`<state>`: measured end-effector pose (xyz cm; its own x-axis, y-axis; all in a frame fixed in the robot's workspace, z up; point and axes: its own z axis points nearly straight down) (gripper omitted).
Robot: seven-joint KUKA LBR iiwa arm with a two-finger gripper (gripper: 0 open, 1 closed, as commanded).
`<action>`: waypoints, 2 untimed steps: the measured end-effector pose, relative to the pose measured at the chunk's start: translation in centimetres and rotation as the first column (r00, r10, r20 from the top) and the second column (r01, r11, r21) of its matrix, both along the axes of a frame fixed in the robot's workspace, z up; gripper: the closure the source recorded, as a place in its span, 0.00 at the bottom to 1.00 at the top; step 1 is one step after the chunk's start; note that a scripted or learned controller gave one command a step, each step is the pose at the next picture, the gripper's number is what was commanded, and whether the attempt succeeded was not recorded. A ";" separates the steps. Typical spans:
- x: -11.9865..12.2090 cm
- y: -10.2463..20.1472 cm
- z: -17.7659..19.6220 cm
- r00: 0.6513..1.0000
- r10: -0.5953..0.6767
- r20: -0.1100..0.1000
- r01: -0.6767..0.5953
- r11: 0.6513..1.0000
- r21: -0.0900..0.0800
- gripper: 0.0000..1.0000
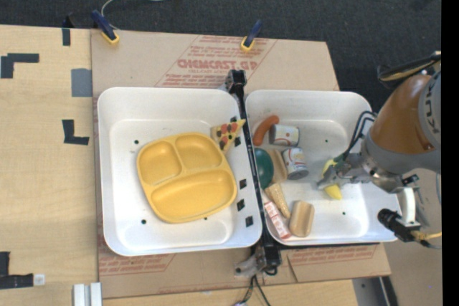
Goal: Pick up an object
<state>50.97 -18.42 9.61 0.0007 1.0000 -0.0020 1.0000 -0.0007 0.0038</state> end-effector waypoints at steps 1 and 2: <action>-2.6 5.3 7.7 1.000 0.003 -0.005 -0.003 1.000 0.003 1.00; -2.6 11.9 12.6 1.000 0.003 -0.004 -0.003 1.000 0.003 1.00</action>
